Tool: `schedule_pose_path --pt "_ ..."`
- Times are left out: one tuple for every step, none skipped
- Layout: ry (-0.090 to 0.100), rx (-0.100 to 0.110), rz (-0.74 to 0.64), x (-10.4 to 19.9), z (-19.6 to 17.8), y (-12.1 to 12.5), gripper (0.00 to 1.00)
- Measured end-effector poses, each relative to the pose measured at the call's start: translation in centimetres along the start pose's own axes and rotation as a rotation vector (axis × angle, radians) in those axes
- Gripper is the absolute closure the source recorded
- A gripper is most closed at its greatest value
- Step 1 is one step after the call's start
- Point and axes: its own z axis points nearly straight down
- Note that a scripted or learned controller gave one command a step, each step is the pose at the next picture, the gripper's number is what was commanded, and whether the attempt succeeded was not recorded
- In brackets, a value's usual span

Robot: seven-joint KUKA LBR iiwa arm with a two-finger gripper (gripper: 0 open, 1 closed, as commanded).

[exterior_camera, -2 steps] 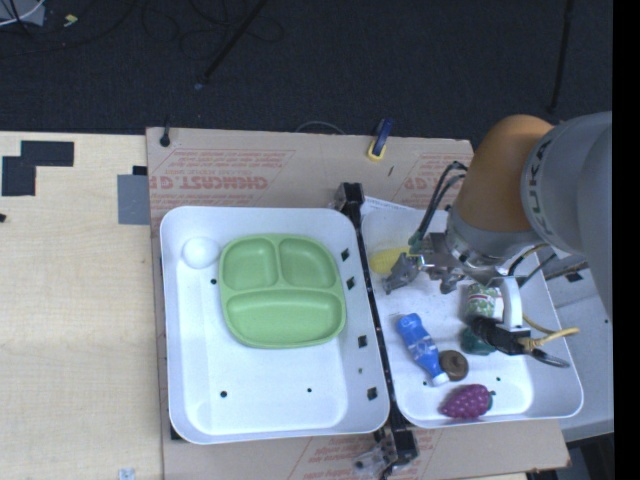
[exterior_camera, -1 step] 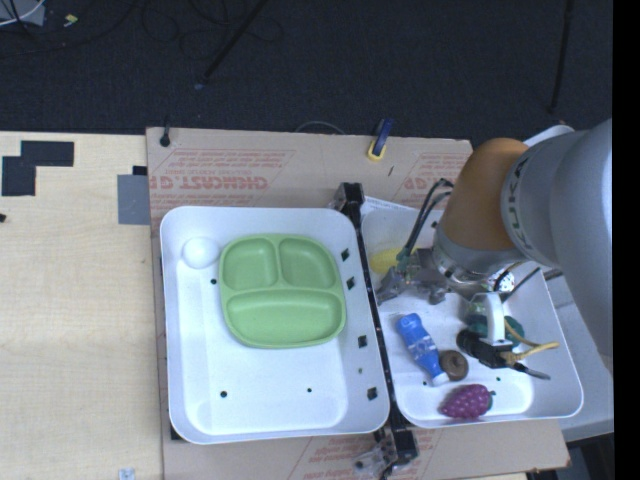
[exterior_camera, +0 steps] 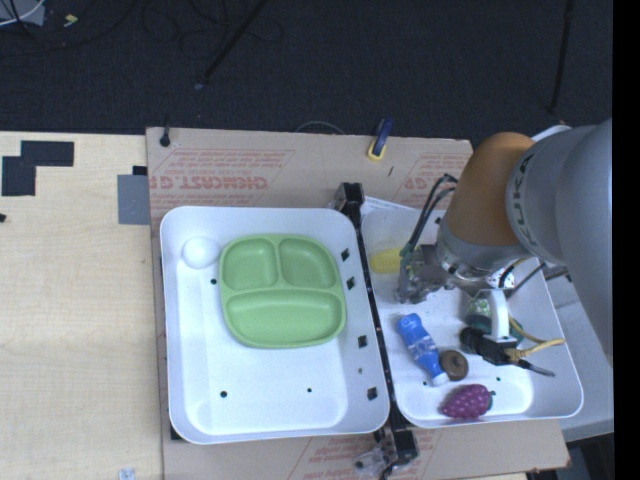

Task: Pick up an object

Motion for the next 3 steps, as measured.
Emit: schedule_pose_path --pt "-0.001 -0.007 0.001 -0.5 -6.1 -0.1 1.00" --pt "0.000 -0.007 -0.008 0.4 -11.6 0.1 1.00" --pt "0.000 -0.004 -0.008 0.3 -13.1 0.1 1.00"
